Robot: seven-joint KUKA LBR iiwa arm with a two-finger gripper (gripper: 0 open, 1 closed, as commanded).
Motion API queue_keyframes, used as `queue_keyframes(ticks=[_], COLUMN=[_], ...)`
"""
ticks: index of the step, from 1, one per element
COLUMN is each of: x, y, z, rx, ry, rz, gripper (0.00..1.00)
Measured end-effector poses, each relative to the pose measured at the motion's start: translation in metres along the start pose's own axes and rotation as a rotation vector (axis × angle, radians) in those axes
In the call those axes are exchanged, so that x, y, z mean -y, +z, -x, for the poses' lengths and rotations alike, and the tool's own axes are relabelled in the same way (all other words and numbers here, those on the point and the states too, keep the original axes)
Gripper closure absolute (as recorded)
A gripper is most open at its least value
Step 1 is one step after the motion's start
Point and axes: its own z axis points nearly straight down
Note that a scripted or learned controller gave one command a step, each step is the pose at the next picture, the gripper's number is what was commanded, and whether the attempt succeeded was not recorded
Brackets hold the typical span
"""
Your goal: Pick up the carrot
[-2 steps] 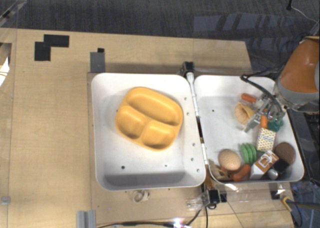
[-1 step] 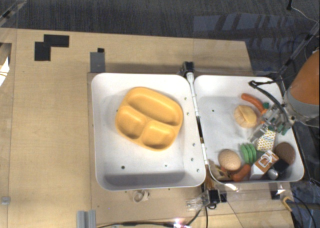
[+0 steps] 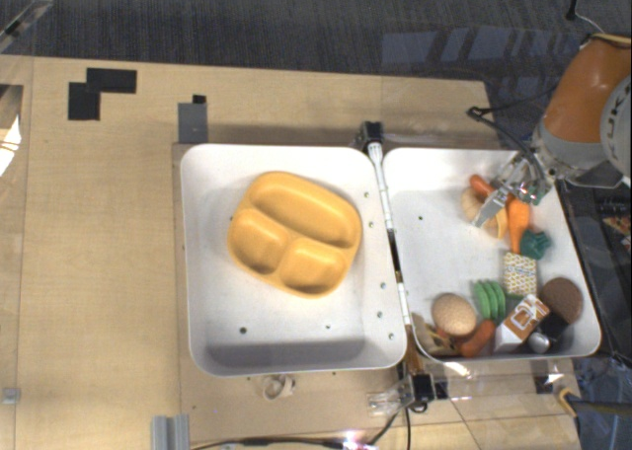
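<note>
1. The fingers of the gripper hang low over the top right part of the right bin. They look spread apart, one silver finger pointing down to the left and the other near the carrot. Nothing sits between them that can be seen, so they are not holding anything.
2. The carrot is orange and lies in the right bin, just under and beside the fingers. It looks like it rests on the bin floor. A green piece is at its lower end, touching it or just beside it.
3. A small red and orange thing lies just to the left of the fingers, next to a pale round thing.
4. Lower in the same bin are more toys: a checked block, a green ridged toy, a tan egg-shaped toy, a brown round one and a little box.
5. The left bin holds one big yellow tray with three hollows.
6. Both bins sit on the wooden counter. The grey arm with its orange band comes in from the right.
7. The job looks only started. The fingers are at the carrot, but the grab and the lift are not yet done. They need to close around the carrot and raise it.
</note>
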Motion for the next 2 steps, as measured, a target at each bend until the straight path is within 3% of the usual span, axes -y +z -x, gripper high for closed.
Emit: queue_keyframes(ticks=[1,2], x=[0.000,-0.029], y=[-0.009,-0.042], z=[-0.002,-0.028], rx=[-0.007,0.007], ry=[-0.005,0.061], rz=[-0.005,0.008], gripper=[1.00,1.00])
